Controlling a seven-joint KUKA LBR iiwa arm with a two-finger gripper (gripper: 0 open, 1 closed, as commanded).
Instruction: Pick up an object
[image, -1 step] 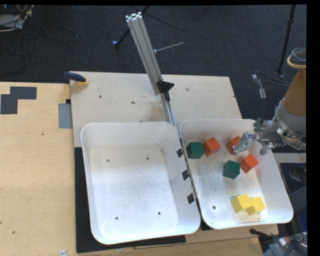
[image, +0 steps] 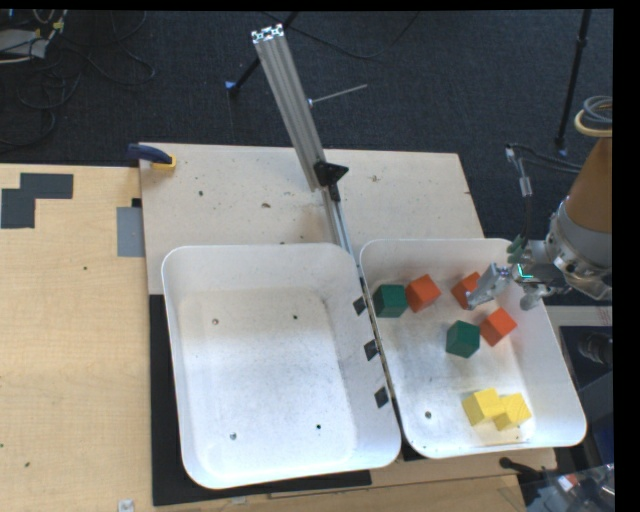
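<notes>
A pale, speckled surface (image: 400, 195) stands on dark carpeted floor (image: 450, 80). Left of the surface lies a light wooden panel (image: 70, 330) with grey patches. Behind the surface, black cables (image: 40, 40) trail across the floor, and a slanted aluminium rail (image: 292, 100) rises from the surface's back half.

bins (image: 190, 270) — 2 | green blocks (image: 390, 299) — 2 | orange blocks (image: 423, 291) — 3 | yellow blocks (image: 496, 408) — 1 cluster
</notes>
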